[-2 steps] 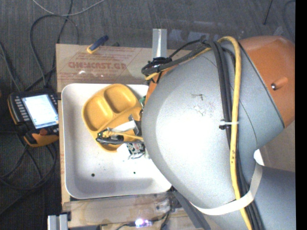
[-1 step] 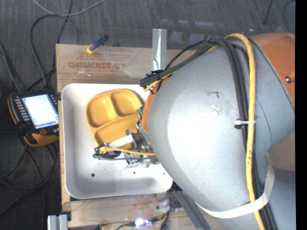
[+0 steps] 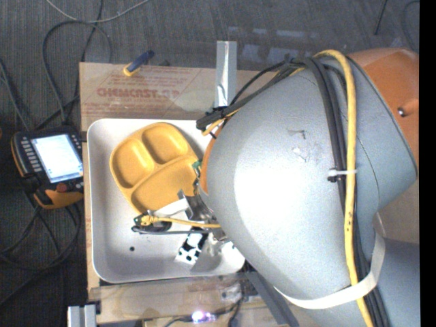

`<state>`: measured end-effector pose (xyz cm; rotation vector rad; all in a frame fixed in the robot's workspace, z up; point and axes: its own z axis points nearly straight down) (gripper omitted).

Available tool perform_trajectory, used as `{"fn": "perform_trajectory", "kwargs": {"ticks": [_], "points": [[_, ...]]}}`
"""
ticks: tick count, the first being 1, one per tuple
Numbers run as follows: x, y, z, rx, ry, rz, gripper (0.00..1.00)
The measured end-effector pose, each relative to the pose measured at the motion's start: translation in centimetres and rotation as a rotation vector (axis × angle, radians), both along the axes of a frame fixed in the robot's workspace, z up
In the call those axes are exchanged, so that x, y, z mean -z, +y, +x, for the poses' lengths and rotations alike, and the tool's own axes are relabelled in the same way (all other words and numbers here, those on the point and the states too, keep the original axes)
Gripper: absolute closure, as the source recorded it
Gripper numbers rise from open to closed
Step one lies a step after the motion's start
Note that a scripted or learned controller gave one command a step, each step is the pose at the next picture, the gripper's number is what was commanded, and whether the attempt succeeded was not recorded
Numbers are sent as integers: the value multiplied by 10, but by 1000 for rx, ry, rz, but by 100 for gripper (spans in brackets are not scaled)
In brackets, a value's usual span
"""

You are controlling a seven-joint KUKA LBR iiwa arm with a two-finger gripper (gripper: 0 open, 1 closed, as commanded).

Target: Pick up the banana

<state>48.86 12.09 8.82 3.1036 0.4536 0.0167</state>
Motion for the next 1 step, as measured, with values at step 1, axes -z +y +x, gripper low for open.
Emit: {"fn": "perform_trajectory", "kwargs": {"ticks": [1], "points": [[-114, -20, -3, -43, 19, -3, 0]]}}
